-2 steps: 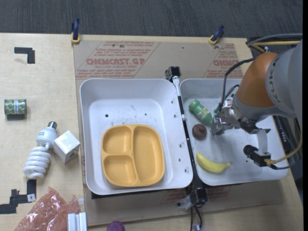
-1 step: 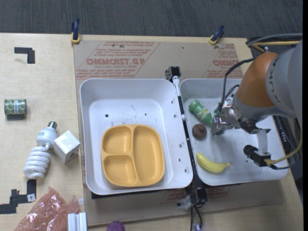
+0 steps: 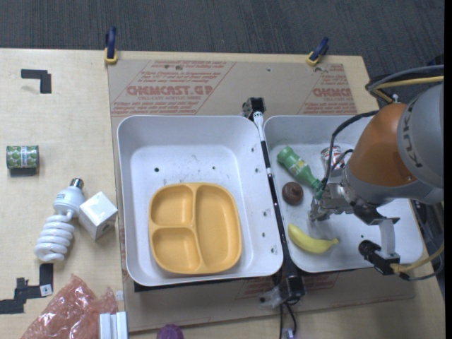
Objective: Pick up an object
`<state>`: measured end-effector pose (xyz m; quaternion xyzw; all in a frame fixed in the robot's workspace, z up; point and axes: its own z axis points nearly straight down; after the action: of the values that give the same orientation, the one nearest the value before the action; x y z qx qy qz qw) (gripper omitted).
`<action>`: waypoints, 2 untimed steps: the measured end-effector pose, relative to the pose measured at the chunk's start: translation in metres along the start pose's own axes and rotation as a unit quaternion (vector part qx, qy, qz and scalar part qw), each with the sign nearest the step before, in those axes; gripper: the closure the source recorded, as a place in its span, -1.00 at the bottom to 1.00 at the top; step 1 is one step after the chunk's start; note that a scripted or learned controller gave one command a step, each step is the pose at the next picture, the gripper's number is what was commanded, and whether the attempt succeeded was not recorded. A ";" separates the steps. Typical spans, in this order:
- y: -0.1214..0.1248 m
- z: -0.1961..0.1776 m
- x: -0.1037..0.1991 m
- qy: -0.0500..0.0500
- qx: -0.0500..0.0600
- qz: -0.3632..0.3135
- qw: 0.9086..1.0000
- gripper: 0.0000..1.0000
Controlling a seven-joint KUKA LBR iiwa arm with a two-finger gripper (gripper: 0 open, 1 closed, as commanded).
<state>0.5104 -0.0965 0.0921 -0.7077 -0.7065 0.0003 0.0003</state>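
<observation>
Camera view looks down on the worktop [image 3: 63, 76] with two white bins side by side: the left bin [image 3: 134, 189] holds a yellow divided plate [image 3: 195, 227], while the right bin [image 3: 304, 256] holds a green bottle [image 3: 296, 167] toward its far left, a small brown round object [image 3: 292, 193] just near of it, and a banana [image 3: 311, 241] by the near wall. The grey arm with its orange band [image 3: 378, 154] reaches in from the right, and the gripper [image 3: 321, 207] hangs low in the right bin, between the brown object and the banana, close above the banana's far end. Its tip is small and dark here, and whether it is spread or closed cannot be told; nothing is seen between the tips. The step in hand looks like the descent onto a pick, most likely the banana, which lies just near of the tip and apart from the other two things. The next move would call for centring over the banana's curved body and closing across its narrow width, then lifting clear of the bin wall.
</observation>
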 end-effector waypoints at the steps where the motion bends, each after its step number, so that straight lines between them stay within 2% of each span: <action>1: -0.033 0.000 0.004 0.000 0.000 0.000 1.000 -1.00; 2: -0.033 0.000 0.003 0.000 0.000 0.000 1.000 -1.00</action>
<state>0.4775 -0.0936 0.0923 -0.7079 -0.7064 0.0000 -0.0001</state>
